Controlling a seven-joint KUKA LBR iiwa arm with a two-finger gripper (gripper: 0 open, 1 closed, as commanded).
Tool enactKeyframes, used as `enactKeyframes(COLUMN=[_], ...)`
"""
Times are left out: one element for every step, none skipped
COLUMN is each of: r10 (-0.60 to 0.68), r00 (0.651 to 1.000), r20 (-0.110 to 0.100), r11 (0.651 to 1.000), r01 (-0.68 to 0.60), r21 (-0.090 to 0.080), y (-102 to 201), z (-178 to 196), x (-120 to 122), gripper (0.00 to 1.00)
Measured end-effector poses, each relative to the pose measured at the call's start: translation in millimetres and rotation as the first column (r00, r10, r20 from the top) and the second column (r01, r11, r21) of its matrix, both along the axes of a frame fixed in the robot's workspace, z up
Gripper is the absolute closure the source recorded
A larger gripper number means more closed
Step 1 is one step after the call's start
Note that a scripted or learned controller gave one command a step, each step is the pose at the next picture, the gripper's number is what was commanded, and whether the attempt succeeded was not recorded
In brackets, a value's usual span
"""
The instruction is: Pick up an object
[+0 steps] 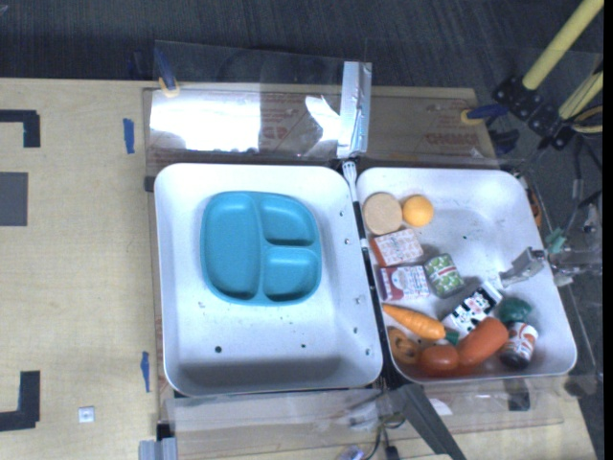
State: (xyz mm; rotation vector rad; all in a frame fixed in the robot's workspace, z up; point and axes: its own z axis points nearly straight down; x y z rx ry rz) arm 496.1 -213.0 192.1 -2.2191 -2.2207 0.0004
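The metal claw [525, 264] hung over the right white plastic bin [479, 192]; its state was impossible to tell. Approach seemed underway. Just left and below lay the black-and-white patterned carton [471, 307], needing a descent.

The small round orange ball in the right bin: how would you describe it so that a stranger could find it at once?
Look at the right white bin, the one crowded with toy food. Go to its far left corner, where a flat round tan disc lies. The small round orange ball sits just to the right of that disc; it is the only plain sphere there, brighter and smaller than the long orange carrot lower down.
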Motion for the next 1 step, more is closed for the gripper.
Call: enactKeyframes(r10=[-0.031], r00=[1.0], r20=[0.005], r11=[1.0], r01=[0.031], r21=[-0.003], y=[59.3], z=[-90.0], x=[20.7], gripper=[0.0])
